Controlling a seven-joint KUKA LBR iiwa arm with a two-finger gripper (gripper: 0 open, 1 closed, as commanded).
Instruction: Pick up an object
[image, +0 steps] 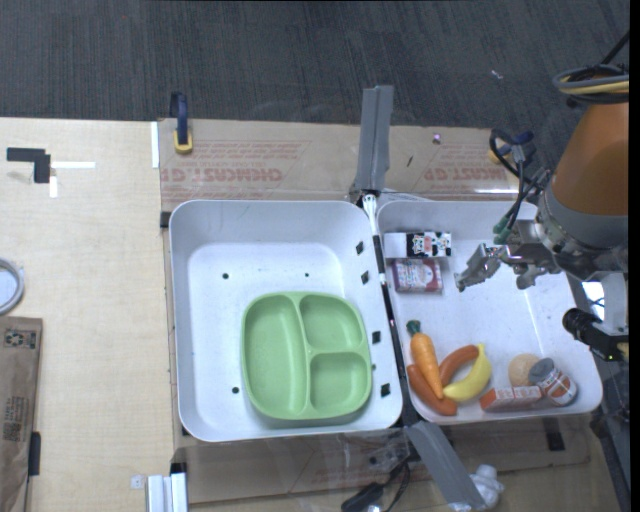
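Hovering with fingers apart and nothing between them, the claw (478, 268) has the maroon packet (415, 276) just to its left, long axis pointing toward it.

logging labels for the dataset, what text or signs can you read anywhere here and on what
Red printing on the brown cardboard strip behind the bins: mirrored and blurred, not readable.
Recycling sign on the brown paper bag at the left edge; its small print is too small.
Small dark red packet, black and white carton and can: labels too blurred.
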